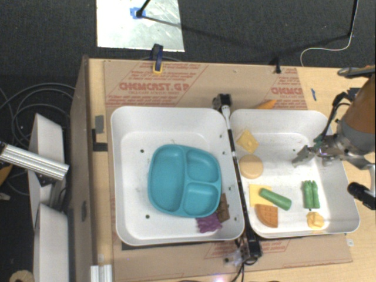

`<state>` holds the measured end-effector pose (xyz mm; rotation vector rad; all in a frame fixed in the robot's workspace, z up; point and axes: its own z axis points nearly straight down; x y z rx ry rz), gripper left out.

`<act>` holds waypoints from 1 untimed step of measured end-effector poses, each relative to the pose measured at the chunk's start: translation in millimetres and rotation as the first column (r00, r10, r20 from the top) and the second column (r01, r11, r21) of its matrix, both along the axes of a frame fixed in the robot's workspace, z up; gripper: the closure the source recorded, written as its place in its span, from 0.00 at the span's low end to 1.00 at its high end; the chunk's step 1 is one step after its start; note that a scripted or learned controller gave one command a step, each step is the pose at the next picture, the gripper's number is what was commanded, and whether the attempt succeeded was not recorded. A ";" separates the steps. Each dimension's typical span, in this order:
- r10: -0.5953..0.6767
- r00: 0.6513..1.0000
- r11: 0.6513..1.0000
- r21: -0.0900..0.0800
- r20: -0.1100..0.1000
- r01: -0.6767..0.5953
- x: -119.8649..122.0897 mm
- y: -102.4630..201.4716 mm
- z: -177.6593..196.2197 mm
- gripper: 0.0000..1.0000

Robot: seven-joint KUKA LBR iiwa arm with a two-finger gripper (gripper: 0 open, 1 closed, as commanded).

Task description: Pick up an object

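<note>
My gripper [317,156] hangs over the right part of the right bin [294,122], above bare white floor, with its fingers spread open and nothing between them. Closest to it is a green asparagus bundle [309,194] lying below it. Further left are a yellow cheese wedge [247,141], a round tan cookie [252,167], a green cucumber [275,198] on a yellow slice [255,192], and an orange waffle piece [267,215]. A small yellow item [315,219] sits in the near right corner.
The left bin [132,157] holds a teal divided plate [184,181], with a purple item [207,223] and a brown piece [224,210] at its near right edge. An orange object [265,105] lies on the cardboard behind the right bin. Cables run at the right.
</note>
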<state>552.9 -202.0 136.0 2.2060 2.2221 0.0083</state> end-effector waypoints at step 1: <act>-0.009 1.000 1.000 0.005 -0.014 0.009 -59.7 -5.0 -53.9 0.00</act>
